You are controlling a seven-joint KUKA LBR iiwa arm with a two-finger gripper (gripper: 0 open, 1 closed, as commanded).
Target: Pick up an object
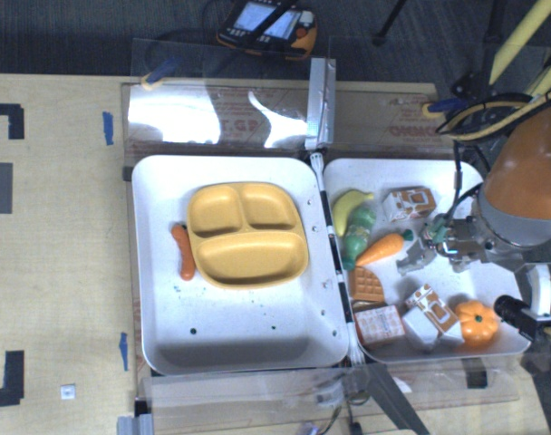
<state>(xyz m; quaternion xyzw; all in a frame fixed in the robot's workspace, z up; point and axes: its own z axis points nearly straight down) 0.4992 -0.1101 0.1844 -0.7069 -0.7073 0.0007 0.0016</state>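
- arm enters from 3 o'clock, wrist bent low over right bin
- gripper just beside toy carrot, at its 3 o'clock
- finger opening: can't tell; nothing visibly held

Bright, even overhead light; strong white glare on the clear panel at eleven o'clock. Shadows stay soft. Focus is slightly soft, blurrier on the arm at three o'clock.

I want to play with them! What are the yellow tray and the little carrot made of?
The yellow tray looks like smooth, moulded plastic: even colour, rounded compartments, a soft sheen. The carrot is probably toy plastic too, since its orange is flat and uniform, but it could be rubbery; the picture is too small to tell.
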